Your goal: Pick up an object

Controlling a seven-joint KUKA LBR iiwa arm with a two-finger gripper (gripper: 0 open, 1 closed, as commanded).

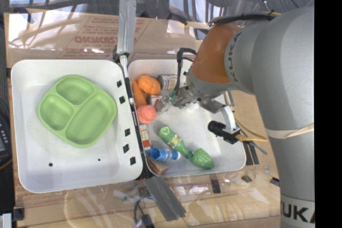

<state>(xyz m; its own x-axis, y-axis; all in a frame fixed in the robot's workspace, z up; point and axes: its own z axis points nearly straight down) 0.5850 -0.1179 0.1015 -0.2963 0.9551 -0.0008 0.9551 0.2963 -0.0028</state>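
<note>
My gripper (172, 99) reaches down into the right bin (230, 160), near its upper left part. Just to its left lie an orange rounded object (149, 84) and an orange carrot-like piece (139, 94). A pink ball (146, 113) rests below them, left of the gripper. A small labelled can or jar (166, 83) sits by the gripper's upper side. Nothing shows between the fingers.
A green toy bottle (172, 138) and a green rounded toy (202, 158) lie in the right bin's lower part, with a blue bottle (162, 155) at the lower left. The left bin (32, 168) holds a green divided plate (78, 110). My arm covers the bin's right side.
</note>
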